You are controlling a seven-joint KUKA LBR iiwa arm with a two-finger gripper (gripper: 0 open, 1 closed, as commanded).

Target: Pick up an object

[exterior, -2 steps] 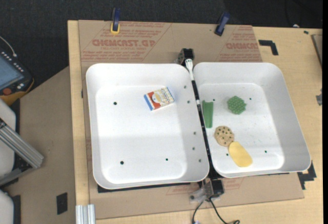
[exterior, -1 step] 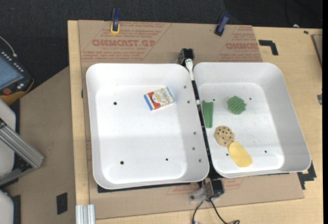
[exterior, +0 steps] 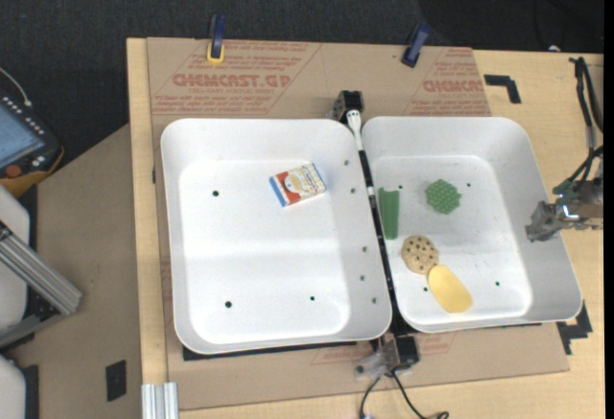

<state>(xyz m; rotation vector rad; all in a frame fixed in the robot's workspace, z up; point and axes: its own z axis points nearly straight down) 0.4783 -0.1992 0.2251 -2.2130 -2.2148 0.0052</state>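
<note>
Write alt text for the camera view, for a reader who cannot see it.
Two shallow white bins sit side by side on a cardboard-covered bench. The left bin holds a small printed card packet; the right bin holds a green rectangular block, green round knobbly piece, tan cookie-like disc and yellow oval piece.

Two bins (exterior: 182, 216), one box (exterior: 298, 184), four small items (exterior: 442, 196).

A small flat card packet (exterior: 298, 184), white with red and blue print, is lying slightly askew in the upper middle of the left bin (exterior: 192, 216). In the right bin (exterior: 508, 158), a green rectangular block (exterior: 389, 212) is lying lengthwise just beside the left wall, and a round green knobbly piece (exterior: 442, 197) is sitting near it (apart from the block). Lower down, a tan speckled cookie (exterior: 418, 253) is touching a smooth yellow oval piece (exterior: 449, 290).
</note>
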